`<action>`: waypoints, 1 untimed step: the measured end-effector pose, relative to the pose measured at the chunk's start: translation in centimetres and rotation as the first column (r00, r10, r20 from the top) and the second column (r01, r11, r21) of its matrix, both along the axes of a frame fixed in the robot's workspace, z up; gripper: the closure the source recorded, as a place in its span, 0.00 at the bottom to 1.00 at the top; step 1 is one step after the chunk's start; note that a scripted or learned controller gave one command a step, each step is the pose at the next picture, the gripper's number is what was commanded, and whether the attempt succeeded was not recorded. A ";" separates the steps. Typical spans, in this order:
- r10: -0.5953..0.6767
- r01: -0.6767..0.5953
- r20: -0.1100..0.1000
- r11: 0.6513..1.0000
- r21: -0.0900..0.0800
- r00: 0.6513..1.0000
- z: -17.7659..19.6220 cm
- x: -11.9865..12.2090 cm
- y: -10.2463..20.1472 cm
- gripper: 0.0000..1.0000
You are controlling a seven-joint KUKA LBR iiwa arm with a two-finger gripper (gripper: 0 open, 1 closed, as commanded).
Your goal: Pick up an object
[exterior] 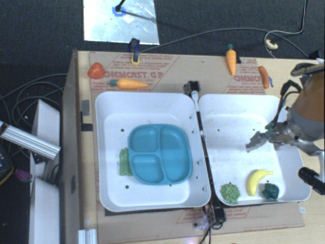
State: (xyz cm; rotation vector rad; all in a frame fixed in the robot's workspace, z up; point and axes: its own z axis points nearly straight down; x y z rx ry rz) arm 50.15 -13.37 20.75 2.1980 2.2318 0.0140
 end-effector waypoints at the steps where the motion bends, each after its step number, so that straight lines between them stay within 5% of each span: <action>1: 0.005 -0.005 0.003 1.000 0.001 1.000 1.1 0.1 0.1 1.00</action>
